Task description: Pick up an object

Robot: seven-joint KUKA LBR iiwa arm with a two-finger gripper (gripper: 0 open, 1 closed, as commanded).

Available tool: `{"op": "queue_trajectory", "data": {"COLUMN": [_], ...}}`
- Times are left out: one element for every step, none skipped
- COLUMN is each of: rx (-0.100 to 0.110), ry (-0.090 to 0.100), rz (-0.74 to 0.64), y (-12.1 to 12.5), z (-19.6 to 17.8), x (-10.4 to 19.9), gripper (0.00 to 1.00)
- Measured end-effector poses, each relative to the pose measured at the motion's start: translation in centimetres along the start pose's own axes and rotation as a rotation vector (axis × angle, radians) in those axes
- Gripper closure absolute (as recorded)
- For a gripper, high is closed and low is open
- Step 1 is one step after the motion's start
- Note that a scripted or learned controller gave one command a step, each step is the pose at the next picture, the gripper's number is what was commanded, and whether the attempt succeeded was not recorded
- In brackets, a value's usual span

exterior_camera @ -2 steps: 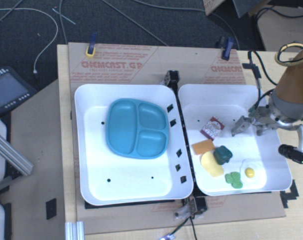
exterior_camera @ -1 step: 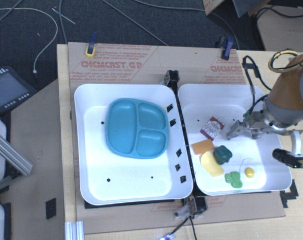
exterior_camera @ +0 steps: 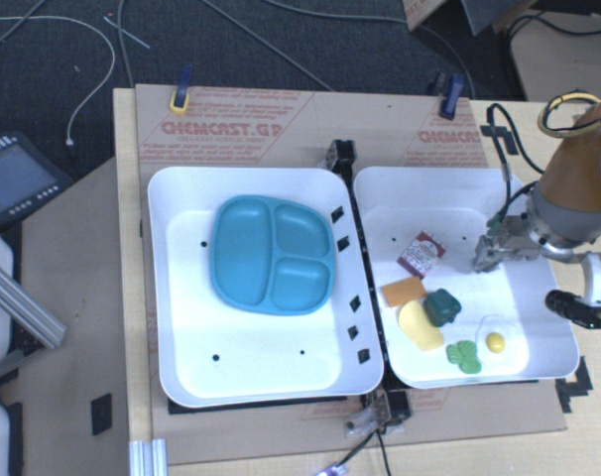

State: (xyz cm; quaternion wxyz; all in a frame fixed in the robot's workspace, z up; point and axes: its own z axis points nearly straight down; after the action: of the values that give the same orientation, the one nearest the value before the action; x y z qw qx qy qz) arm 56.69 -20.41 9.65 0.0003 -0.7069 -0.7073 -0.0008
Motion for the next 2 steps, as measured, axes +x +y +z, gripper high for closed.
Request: {"op": "queue_trajectory", "data": {"rx": [-0.006, -0.006], "ry": [-0.004, -0.004], "rz": [0.0, 0.0], "y": [-0.1, 0.1], "z": [-6.4, -11.0], "x": [0.0, -0.5], "gripper": [1.0, 1.0]}}
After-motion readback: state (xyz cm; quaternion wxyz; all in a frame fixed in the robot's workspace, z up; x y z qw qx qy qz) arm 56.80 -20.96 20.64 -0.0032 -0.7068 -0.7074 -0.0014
